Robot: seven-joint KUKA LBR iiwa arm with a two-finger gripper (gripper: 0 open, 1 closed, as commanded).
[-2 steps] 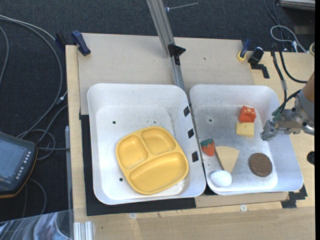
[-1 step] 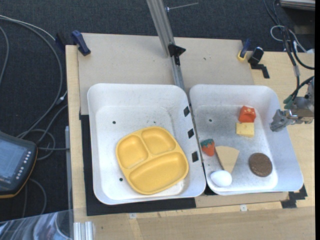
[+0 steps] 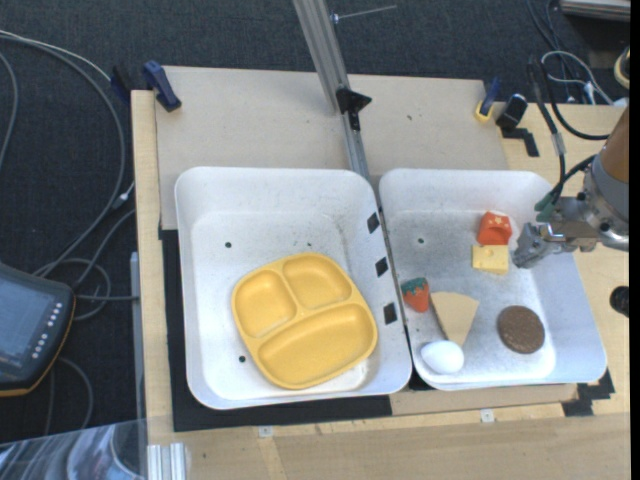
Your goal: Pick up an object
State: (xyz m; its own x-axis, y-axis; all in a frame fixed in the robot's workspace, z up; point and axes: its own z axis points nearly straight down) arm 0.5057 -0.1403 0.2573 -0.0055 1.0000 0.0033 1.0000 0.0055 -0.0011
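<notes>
Yellow tray (image 3: 305, 333), brown disc (image 3: 521, 329), 2 white bins (image 3: 200, 218).

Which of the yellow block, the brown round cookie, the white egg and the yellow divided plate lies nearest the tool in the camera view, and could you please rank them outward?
From the tool:
1. Yellow block, right beside it in the right bin.
2. Brown cookie, toward the right bin's front.
3. White egg, at the right bin's front left corner.
4. Yellow divided plate, in the left bin.
</notes>
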